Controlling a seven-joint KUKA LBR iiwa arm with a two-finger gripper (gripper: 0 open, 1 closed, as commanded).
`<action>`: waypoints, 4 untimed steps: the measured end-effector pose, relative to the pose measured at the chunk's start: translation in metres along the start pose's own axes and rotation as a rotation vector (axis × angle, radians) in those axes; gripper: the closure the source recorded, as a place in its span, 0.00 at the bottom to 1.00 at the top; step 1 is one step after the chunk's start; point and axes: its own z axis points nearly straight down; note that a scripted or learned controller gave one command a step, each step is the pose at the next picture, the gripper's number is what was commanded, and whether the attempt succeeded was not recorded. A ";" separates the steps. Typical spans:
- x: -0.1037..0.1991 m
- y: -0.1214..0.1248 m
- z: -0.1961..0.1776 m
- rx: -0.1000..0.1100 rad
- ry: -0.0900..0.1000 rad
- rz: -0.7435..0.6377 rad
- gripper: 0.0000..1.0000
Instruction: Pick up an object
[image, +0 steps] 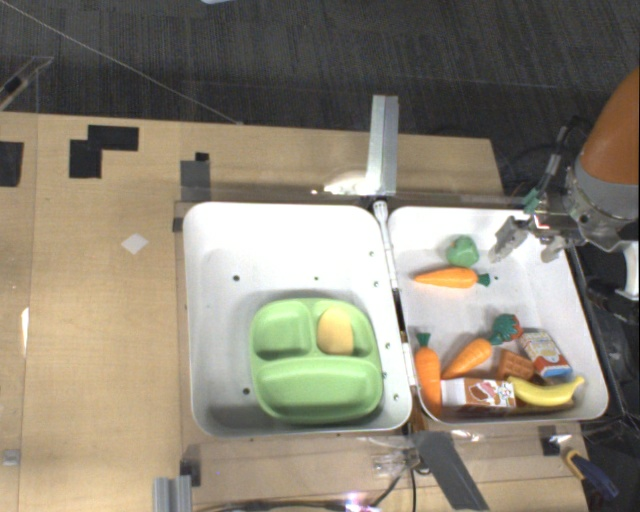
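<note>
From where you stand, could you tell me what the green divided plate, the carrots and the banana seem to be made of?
Green divided plate: probably moulded plastic, with one even colour, rounded compartment walls and a soft sheen. Carrots: likely toy plastic, uniformly orange and smooth, with stubby green tops. Banana: apparently plastic too, smooth flat yellow with a faint shine. None can be confirmed by look alone.

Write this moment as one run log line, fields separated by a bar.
phase: approach | gripper: above right bin far edge, holds nothing | nearest: green toy, carrot | left bin: green tray with yellow piece
</note>
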 end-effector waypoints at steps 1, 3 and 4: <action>0.032 0.015 0.112 -0.004 0.000 0.149 0.00; 0.018 0.073 0.127 -0.015 -0.001 0.196 1.00; 0.019 0.075 0.114 -0.021 -0.003 0.190 1.00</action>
